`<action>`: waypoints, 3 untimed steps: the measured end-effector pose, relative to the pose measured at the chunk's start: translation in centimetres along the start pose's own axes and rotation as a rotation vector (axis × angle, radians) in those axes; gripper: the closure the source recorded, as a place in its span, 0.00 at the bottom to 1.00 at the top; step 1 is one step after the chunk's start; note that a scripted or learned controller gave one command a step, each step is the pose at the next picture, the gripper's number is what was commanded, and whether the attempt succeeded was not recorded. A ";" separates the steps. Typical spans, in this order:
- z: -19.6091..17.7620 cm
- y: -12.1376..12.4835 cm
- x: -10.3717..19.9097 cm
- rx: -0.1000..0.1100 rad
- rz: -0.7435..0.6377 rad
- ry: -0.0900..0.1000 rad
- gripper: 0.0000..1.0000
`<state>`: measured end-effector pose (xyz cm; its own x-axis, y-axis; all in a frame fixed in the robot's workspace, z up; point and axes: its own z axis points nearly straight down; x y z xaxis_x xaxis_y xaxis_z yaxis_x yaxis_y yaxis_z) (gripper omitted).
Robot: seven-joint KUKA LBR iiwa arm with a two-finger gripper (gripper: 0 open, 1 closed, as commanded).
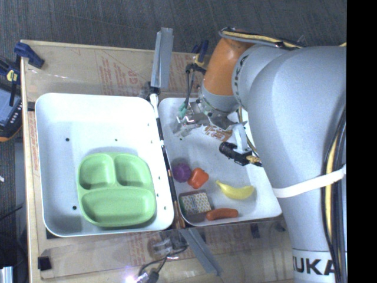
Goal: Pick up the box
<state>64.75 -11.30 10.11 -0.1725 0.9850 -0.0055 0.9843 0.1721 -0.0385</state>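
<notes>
Camera view: two white bins side by side on the desk [88, 69].
Left bin [53, 117]: holds a green divided tray [116, 190].
Right bin [262, 208]: purple grape bunch [181, 171], orange pepper [198, 177], banana [235, 190], sausage [222, 214].
Box [196, 203]: small, patterned, at the near edge of the right bin, just beside the sausage.
Hand [187, 120]: low over the bin's far end, well apart from the box; open or closed, I cannot tell.
Progress: box untouched; reach, grasp and lift all seem left.
</notes>
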 end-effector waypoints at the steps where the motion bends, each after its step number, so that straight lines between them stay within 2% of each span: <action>1: -3.7 -4.3 -0.6 -0.037 -0.119 0.004 1.00; 2: -3.7 -4.3 -0.6 -0.037 -0.119 0.004 0.00; 3: -7.3 -4.5 -6.8 -0.038 -0.019 0.005 0.00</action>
<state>61.72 -18.65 17.61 -0.1908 0.9816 -0.0004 0.9816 0.1908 -0.0009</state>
